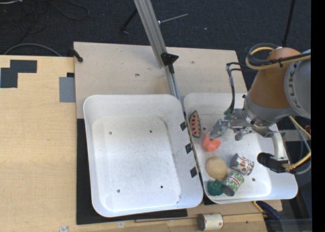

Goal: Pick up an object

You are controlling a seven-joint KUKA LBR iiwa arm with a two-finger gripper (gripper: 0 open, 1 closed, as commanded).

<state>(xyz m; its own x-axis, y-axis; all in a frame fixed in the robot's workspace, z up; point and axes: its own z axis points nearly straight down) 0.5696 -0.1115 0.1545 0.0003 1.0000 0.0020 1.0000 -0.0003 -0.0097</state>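
Objects for picking lie in the right bin: a watermelon-slice toy against its left wall, an orange-red piece near the middle, a tan ball below that, a dark green toy near the front rim, and two small printed cans, one to the right of the ball and another lying just beside the green toy. The gripper sits low over this bin, just above and touching or nearly touching the orange-red piece; whether its fingers are apart or together cannot be told from this angle, and nothing is clearly seen between them. The left bin adjoins it on the bench.
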